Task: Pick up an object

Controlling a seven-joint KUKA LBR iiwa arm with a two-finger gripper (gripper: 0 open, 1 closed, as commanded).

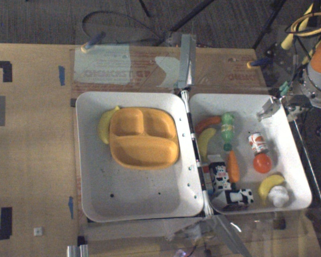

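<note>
The right bin (297, 159) holds several small items. Among them are a green bottle (227, 126), a red and white can (257, 143), an orange-red ball (262, 163) and an orange carrot (232, 166). There are also two yellow bananas (206, 142) (270, 184), a white lump (280, 197) and two black and white cow toys (219, 176) (238, 197). My gripper (271, 107) hangs over the bin's far right corner, up and to the right of the can, with nothing visibly in it.
The left bin (134, 191) carries an upturned orange divided plate (144, 137) lying partly over a yellow banana (104, 126). A metal divider (190, 138) runs between the bins. Cables and stand legs sit beyond the bench at the top and right.
</note>
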